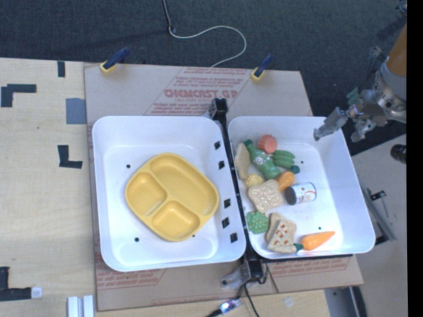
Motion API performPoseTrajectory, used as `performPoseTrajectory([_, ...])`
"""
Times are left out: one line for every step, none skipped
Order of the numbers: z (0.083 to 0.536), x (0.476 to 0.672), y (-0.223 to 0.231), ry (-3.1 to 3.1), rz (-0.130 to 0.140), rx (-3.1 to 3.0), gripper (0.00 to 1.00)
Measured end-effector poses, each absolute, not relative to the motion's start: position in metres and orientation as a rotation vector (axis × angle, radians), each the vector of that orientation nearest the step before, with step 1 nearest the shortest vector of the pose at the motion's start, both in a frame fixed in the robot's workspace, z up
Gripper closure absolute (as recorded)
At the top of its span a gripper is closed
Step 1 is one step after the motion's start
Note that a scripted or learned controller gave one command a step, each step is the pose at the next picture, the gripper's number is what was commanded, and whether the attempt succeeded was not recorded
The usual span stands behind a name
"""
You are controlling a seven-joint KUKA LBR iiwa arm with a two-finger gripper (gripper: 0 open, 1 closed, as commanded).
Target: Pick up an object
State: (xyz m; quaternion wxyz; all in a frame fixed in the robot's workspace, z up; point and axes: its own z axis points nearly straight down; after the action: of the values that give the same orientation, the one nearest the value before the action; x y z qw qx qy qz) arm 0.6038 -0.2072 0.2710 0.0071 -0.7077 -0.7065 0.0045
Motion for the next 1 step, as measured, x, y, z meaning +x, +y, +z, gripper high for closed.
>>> performPoseTrajectory([0.2776,0.6057,-0.2065,-2.220,0.006,-2.216,0.00])
